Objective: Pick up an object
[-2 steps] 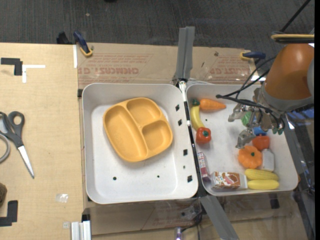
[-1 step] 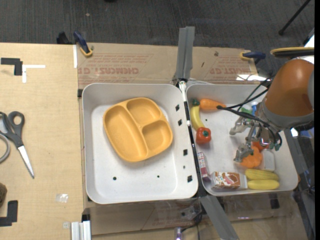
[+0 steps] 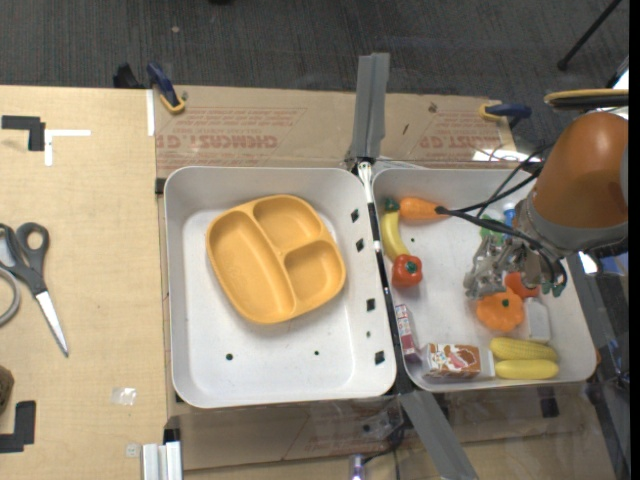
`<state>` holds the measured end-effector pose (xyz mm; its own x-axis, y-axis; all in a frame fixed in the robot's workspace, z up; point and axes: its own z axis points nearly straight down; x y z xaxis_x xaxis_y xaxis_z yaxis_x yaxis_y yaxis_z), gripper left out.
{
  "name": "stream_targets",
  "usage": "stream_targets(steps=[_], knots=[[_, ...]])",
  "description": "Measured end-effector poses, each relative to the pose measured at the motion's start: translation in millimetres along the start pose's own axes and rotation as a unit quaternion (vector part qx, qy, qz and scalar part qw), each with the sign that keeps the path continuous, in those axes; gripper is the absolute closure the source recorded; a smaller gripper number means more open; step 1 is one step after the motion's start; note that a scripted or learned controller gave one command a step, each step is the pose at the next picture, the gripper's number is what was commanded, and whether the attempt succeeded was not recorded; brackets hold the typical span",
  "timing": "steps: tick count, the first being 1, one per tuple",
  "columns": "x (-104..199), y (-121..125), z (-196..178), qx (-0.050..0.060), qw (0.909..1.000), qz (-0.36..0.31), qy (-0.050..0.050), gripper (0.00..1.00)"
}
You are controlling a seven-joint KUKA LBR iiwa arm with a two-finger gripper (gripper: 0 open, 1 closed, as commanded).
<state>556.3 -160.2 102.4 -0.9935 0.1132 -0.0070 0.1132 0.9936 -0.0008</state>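
Several toys crowd my right white bin (image 3: 570, 343): nearest, two yellow plastic corn cobs (image 3: 523, 359), then the round orange plastic fruit (image 3: 499, 312) just under my metal gripper (image 3: 492, 273). Its jaws' opening I cannot tell. I'd descend centred, avoiding neighbours.

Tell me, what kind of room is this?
Probably a lab or workshop for robot testing: two shallow white plastic bins sit on a wooden bench, a grey arm's metal pincer reaches among plastic toy food, and grey-handled scissors lie nearby.
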Motion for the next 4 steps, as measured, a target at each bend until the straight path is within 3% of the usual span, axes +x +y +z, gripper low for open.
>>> stream_targets(steps=[1,2,3,4], knots=[[77,0,11,0.0,0.9817,0.19,0.004,1.0],[-9,12,10,0.001,0.9524,0.305,0.002,1.0],[-33,74,-90,0.001,0.9716,0.237,0.002,1.0],[-34,72,10,0.001,0.9779,0.209,0.002,1.0]])
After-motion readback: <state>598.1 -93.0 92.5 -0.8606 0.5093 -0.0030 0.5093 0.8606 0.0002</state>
